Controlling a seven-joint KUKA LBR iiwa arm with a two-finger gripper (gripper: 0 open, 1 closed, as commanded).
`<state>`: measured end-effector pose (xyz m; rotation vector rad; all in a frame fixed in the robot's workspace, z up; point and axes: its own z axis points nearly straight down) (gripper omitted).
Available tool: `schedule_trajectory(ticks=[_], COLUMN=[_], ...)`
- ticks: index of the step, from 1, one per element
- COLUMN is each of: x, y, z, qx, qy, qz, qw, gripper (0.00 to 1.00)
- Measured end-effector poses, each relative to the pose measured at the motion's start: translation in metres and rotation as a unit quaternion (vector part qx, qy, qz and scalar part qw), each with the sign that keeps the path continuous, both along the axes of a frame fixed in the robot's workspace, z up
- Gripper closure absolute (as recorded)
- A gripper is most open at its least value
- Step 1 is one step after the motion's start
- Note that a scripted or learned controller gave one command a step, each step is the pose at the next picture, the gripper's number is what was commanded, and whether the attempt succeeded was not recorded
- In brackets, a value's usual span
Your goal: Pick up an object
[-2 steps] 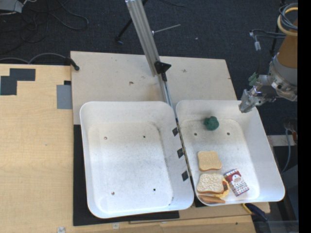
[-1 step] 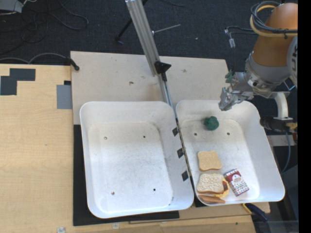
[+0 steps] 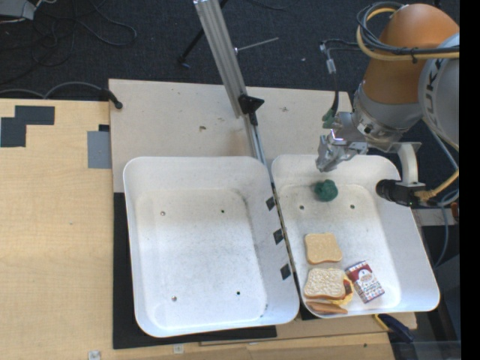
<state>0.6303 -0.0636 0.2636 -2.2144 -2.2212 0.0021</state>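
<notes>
My gripper (image 3: 327, 163) hangs over the far end of the right bin (image 3: 405, 238), just above and behind a small dark green ball (image 3: 325, 191). Nothing shows between the fingers and the ball rests on the bin floor. Nearer the front of the same bin lie a slice of toast (image 3: 322, 248), a sandwich (image 3: 326, 287) and a small red and white carton (image 3: 365, 281).
The left bin (image 3: 195, 246) sits beside the right one, with black clips (image 3: 276, 220) along the shared edge. A slanted aluminium rail (image 3: 225, 58) rises behind the bins. The arm's grey and orange body (image 3: 405, 58) stands at the right.
</notes>
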Motion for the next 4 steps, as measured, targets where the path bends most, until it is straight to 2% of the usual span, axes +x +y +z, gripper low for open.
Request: schedule_trajectory(ticks=[1, 2, 3, 4], x=[0.015, 0.016, 0.022, 0.022], y=[0.049, 0.103, 0.144, 0.142], z=[-0.003, -0.003, -0.013, -0.012], qx=[-0.0005, -0.0004, -0.0009, -0.0018], qy=[-0.002, -0.002, -0.002, -0.002], qz=[0.0, 0.0, 0.0, 0.0], qw=[1.0, 1.0, 1.0, 1.0], gripper=[1.0, 1.0, 1.0, 0.0])
